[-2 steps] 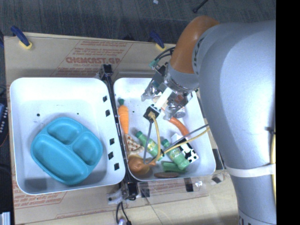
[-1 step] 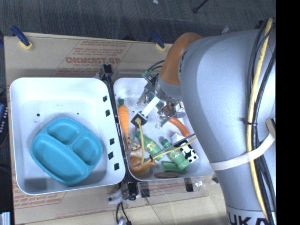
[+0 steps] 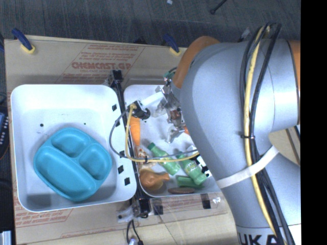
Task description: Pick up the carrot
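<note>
Carrot [image 3: 135, 131] lay lengthwise along the left wall of the right bin [image 3: 148, 92], beside the divider, with green bottles [image 3: 176, 163] and a brown toy [image 3: 152, 178] crowded just below it. Gripper [image 3: 171, 117] hung over the bin's upper middle, right of the carrot, not touching it; whether it was open or closed I could not tell. A yellow cable [image 3: 127, 137] looped close by. Best approach, in my judgement: shift left, align across the carrot's width, descend clear of wall and cable.
</note>
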Motion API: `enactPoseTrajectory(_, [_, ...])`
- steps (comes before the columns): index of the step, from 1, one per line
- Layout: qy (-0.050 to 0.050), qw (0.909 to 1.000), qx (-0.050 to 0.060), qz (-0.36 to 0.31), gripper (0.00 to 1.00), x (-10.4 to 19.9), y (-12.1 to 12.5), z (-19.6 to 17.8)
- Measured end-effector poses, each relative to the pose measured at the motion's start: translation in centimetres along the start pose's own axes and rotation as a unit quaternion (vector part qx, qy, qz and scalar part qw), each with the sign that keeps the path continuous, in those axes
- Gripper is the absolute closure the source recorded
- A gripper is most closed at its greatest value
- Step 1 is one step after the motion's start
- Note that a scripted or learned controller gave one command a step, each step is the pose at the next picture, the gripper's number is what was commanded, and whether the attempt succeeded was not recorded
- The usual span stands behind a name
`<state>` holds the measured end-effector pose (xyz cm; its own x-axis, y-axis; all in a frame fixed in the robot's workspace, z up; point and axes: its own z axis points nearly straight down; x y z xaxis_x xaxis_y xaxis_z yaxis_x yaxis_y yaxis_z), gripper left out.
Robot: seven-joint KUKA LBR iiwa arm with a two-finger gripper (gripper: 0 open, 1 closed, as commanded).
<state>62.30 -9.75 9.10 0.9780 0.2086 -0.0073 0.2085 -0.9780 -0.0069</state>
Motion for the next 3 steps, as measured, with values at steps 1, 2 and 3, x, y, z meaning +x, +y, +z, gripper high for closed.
enactPoseTrajectory(1, [-0.002,1.0000,0.005,-0.005,1.00,0.1,-0.3,-1.0])
enactPoseTrajectory(2, [0.004,1.0000,0.000,-0.004,1.00,-5.6,-7.4,-15.6])
enactPoseTrajectory(3, [-0.001,1.0000,-0.001,-0.005,1.00,-4.8,-16.1,-13.1])
